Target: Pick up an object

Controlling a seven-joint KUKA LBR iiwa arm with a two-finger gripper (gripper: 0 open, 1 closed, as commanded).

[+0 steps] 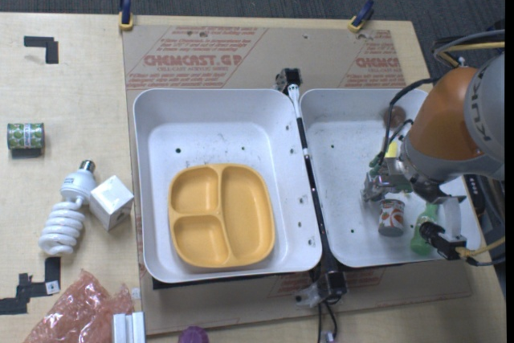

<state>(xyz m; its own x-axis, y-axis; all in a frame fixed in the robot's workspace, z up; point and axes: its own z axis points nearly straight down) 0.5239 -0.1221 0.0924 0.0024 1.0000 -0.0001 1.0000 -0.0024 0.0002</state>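
My gripper [377, 190] hangs low over the right white bin [341, 157], near its right side, below the grey arm with the orange band [440, 120]. A small can with a red and white label [391, 218] stands on the bin floor just below and to the right of the gripper, very close to it. A green object [425, 234] lies at the bin's lower right, partly behind the arm's hardware. A small brownish thing [394, 116] sits near the bin's upper right, partly hidden by the arm.
The left white bin [152, 173] holds a yellow divided plate [221, 214]. On the bench to the left lie a spiral light bulb [67, 209], a white cube [112, 202], a small green can [25, 136] and a pinkish mesh bag [80, 309].
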